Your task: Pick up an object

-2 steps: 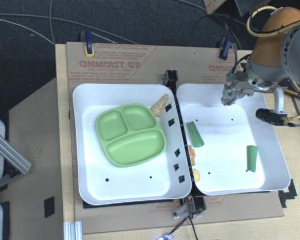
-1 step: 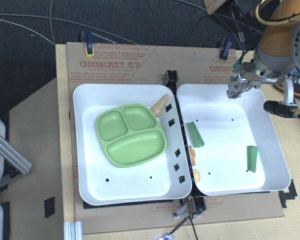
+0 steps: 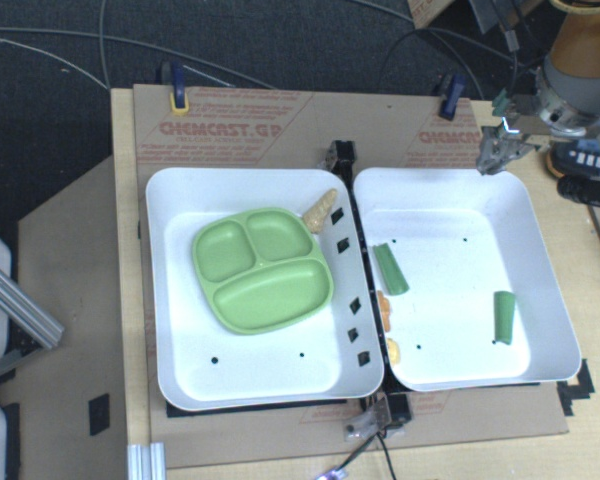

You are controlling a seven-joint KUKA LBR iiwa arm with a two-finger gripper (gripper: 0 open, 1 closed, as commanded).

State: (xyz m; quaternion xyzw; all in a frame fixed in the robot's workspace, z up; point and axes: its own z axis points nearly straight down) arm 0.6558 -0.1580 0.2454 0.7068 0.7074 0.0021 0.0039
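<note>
In the left bin [image 3: 170,268], a green divided plate [image 3: 262,268] lies flat near the middle, with a tan, rough-looking stick [image 3: 319,209] propped at its upper right corner, close to the wall between the bins. The plate is broad and shallow, and I judge it a poor candidate: a grab at its rim could slide off or tip it.

Along the dividing wall, on the right bin's [image 3: 540,268] side, small orange pieces [image 3: 385,313] sit tight against the wall. Reaching for them risks my fingers striking the wall before they can settle around anything.

Just beside them lies a green stick [image 3: 390,268], slanted, near enough to that wall to be awkward if I come down misaligned with its long axis. A second green stick [image 3: 504,317] rests nearly upright in the picture toward the right wall, well apart from everything else. It looks like the cleanest pick, though a rounded piece may roll or squirt out if I close off-centre.

My gripper [image 3: 498,150] hangs above the bin's far right corner, over the rim rather than the floor. It carries nothing that I can make out, and how far it is open I cannot tell. A straight descent from here would meet the rim.
</note>
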